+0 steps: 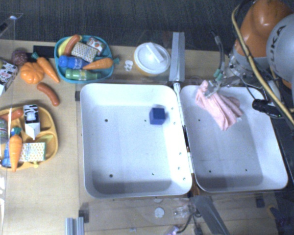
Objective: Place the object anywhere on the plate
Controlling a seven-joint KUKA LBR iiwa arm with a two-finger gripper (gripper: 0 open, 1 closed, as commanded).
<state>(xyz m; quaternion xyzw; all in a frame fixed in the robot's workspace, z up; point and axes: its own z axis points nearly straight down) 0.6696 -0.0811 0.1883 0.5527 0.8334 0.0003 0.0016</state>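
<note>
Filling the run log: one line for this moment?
gripper: shut on pink cloth | cloth: lifted, right bin | blue cube: left bin

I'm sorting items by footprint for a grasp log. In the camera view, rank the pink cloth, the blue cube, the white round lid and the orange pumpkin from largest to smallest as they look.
1. pink cloth, hanging bunched at the gripper
2. white round lid
3. orange pumpkin
4. blue cube

The pumpkin and cube look close in size, so their order is unsure.
</note>
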